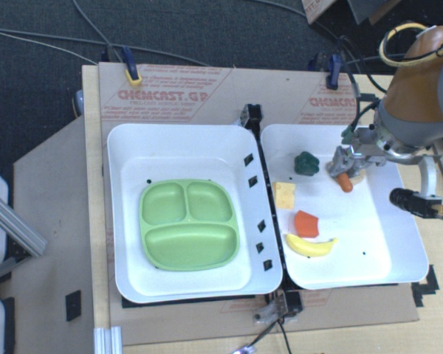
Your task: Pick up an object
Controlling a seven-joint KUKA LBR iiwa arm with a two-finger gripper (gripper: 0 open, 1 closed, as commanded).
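Observation:
My gripper [342, 169] hangs over the back of the right bin [384, 234], reaching in from the right. A small orange carrot-like piece [345, 184] sticks out from between its fingertips, and the fingers are shut on it. Left of the gripper in the same bin lies a dark green lump [306, 163]. Nearer the divider sits a pale yellow block [284, 195]. Below it are an orange-red block [306, 223] and a yellow banana [310, 246].
The left bin [125, 198] holds a light green divided plate [189, 223]. A black divider with clips [260, 198] runs between the bins. A black fitting [417, 201] juts over the right bin's right rim.

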